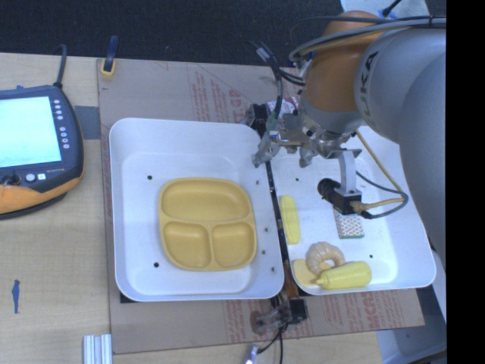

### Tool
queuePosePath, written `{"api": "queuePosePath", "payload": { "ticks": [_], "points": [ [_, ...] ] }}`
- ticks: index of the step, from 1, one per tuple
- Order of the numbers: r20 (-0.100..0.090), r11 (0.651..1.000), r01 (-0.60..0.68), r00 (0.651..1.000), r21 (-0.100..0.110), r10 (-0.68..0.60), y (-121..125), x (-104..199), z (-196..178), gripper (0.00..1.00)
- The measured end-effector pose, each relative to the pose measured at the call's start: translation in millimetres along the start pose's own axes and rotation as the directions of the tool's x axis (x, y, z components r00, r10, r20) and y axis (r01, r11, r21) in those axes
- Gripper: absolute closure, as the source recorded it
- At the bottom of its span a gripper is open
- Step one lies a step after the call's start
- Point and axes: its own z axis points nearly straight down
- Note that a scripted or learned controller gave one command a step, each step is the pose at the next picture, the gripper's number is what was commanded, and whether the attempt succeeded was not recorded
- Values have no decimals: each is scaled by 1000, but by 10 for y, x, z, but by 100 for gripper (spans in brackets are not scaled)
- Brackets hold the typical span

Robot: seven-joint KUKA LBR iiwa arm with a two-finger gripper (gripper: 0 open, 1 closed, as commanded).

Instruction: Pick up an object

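Note:
My gripper (284, 156) hangs over the far left corner of the right bin (394, 203), beside the wall shared by the two bins. Its fingers stand apart, open, with nothing between them. In the right bin lie a small yellow corn cob (289, 218) by the left wall, a beige curled pastry (324, 255), a yellow oblong piece (345, 275) at the near edge and a grey checkered pad (349, 225). All of these are nearer the camera than the gripper and apart from it. A yellow divided plate (207, 223) lies in the left bin (132, 165).
A teach pendant (34, 150) with a lit screen rests on the bench at the left. Cables and a small black unit (338, 193) hang off the wrist above the right bin. The arm's grey body covers that bin's far right side.

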Motion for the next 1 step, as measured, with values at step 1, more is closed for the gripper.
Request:
{"api": "queuePosePath", "payload": {
  "ticks": [1],
  "points": [
    [-1, 1000, -5, 1000, -4, 5, 448, -866, -497, 0]
  ]
}}
